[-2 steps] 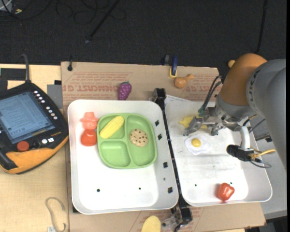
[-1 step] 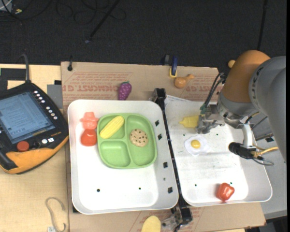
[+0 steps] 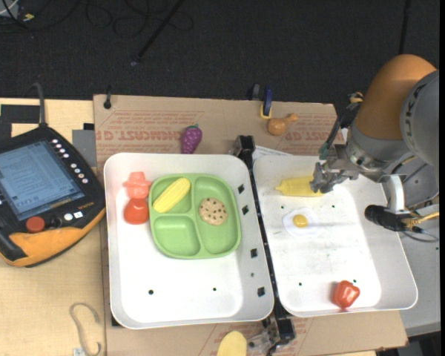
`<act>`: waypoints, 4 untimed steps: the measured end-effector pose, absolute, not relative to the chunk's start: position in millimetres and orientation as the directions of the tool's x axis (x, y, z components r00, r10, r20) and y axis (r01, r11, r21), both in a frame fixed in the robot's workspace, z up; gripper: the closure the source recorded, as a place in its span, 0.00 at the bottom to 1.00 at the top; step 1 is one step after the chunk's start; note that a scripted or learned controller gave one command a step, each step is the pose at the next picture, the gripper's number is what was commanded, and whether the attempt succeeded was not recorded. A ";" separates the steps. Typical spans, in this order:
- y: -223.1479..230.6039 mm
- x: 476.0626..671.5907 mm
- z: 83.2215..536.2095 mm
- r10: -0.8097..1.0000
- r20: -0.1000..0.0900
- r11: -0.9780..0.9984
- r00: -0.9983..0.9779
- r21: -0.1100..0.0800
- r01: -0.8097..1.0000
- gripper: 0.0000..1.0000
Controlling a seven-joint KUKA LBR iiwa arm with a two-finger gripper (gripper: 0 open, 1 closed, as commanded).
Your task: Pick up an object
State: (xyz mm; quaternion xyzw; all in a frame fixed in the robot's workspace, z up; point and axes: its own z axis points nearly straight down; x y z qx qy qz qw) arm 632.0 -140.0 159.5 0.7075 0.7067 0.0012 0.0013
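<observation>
From the camera above, my gripper is in the right middle of the frame, low over the top part of the right bin. My grey arm and its orange band come in from the right edge. The tips are dark and small here, so I cannot tell if they are wide or narrow, and I cannot see anything held between them.

Right at my tips lies a flat yellow piece — maybe a toy cheese slice or a banana, I cannot tell which. My gripper is at its right end, touching it or just above it. Just below that piece sits a toy fried egg, white with a yellow middle. Far down in the lower right of the same bin is a red toy pepper, well apart from me.

The left bin holds a green tray with three parts. A toy corn cob lies in the upper left part and a cookie in the upper right part. A red and pink toy stands just beside the tray, on its left.

I think I am at the reaching step — down by the yellow piece, but not lifting yet. Next I would need to get my tips on both sides of it, squeeze, and go straight up. The piece looks thin and flat, so it may slip out or just slide on the bin floor.
</observation>
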 end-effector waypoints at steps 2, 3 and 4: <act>-148.9 640.5 228.9 1.000 0.000 0.000 0.000 0.001 1.000 1.00; -99.9 623.9 218.3 1.000 0.003 0.002 -0.002 -0.004 1.000 1.00; -48.3 600.0 209.7 1.000 0.003 0.002 -0.002 -0.006 1.000 1.00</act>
